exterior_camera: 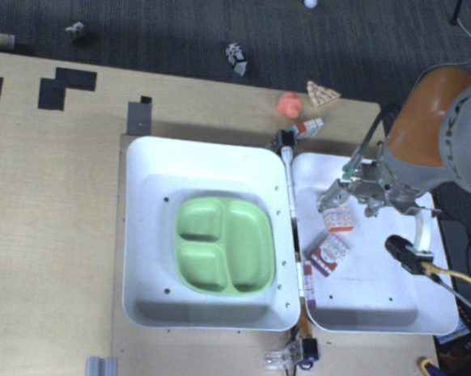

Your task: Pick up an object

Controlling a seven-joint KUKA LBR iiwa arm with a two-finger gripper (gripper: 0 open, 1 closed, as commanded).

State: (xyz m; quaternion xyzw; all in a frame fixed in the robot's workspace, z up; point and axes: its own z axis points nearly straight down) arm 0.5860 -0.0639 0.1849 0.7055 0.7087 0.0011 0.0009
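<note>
Nearest the onlooker, a small clear fitting (281,359) with wires sat at the front edge of the bench (45,233), on the near side of the green tray (223,245). That tray, divided into three wells, lay in the middle of one white bin (136,216) and held nothing that could be seen.

The second bin (372,307) stood just beside the tray's bin, on the side from which the arm (436,118) reached in. Two flat packets lay on its floor, close to the wall nearest the tray: an orange-and-white packet (340,220) and, just nearer the onlooker, a red-and-white packet (329,252). The two were close together; contact between them could not be confirmed.

The gripper (350,199) was low over the second bin, at the far edge of the orange-and-white packet. Whether it was open or closed could not be told, and no packet was seen held in it.

A pink ball (289,105) lay on the bench beyond the tray, outside both bins.

Assessment: the approach appeared made, with the orange-and-white packet the likely target. Both packets rested flat on the bin floor, so nothing was lifted. The grasp and the lift were judged outstanding.
</note>
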